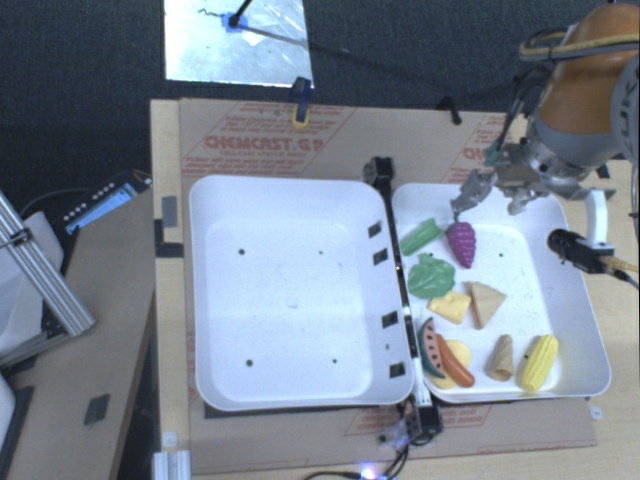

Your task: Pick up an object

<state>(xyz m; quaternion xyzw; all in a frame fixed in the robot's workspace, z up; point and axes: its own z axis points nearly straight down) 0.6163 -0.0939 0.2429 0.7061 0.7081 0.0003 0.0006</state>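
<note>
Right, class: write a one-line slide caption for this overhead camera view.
Open gripper above the right bin, beside purple grapes among toy foods.

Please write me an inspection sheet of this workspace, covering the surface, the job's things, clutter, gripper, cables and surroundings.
Surface: two shallow white plastic bins side by side, left bin, right bin, on a brown cardboard sheet.
Job's things: all in the right bin: green pod-shaped toy, purple grape bunch, green leafy toy, yellow cheese wedge, tan wedge, watermelon slice, red sausage, tan cone, yellow corn cob.
Clutter: nothing seen.
Gripper: two-finger gripper open, above the right bin's far edge, holding nothing.
Cables: black cables at the arm.
Surroundings: dark carpet, shiny sheet.
</note>
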